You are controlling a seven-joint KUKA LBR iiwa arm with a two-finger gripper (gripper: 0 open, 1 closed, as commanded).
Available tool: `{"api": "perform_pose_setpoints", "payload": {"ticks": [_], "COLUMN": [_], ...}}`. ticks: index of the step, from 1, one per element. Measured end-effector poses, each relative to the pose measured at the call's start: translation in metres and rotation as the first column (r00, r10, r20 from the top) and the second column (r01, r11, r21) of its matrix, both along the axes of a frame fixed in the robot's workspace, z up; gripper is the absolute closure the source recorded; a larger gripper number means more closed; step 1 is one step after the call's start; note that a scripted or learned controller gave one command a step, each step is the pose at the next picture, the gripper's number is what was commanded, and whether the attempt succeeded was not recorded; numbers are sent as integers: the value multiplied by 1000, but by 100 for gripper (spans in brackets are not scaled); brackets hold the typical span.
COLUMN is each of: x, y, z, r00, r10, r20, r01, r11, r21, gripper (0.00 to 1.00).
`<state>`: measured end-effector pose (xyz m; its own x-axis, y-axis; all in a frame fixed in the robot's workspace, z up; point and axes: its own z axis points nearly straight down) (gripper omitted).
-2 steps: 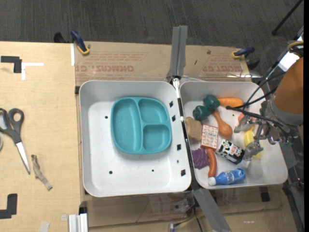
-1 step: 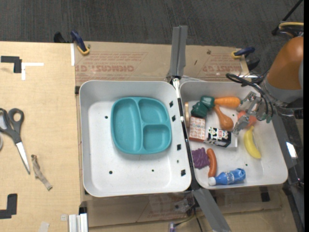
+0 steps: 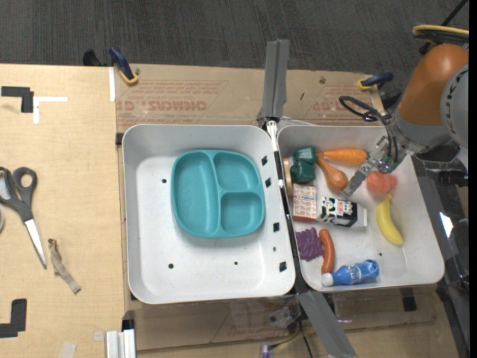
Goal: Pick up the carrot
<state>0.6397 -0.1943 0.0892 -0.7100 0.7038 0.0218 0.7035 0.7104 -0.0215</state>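
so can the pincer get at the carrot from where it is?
Probably yes. The carrot lies uncovered at the right bin's far side, and the pincer hangs just beside it with nothing between.

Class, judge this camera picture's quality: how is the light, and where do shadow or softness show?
Camera view: even overhead light; soft shadow along the left bin's inner wall; the carrot sharp enough to identify; the gripper slightly soft, fingers hard to read.

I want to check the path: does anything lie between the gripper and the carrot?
Camera view: nothing; the gripper hangs just right of the carrot, with bare bin floor between.
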Motion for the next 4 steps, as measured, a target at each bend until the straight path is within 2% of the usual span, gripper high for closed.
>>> {"api": "perform_pose_setpoints", "payload": {"ticks": [1, 2, 3, 4], "x": [4, 6, 3, -4], "y": [15, 48, 100, 98], "z": [0, -1, 3, 3], "r00": [999, 996, 990, 999], "r10": [37, 92, 141, -14], "r20": [-3, 9, 29, 30], "r01": [-37, -92, -141, 14], "r11": [999, 996, 990, 1000], "r21": [-8, -5, -2, -2], "gripper": [0, 0, 0, 0]}}
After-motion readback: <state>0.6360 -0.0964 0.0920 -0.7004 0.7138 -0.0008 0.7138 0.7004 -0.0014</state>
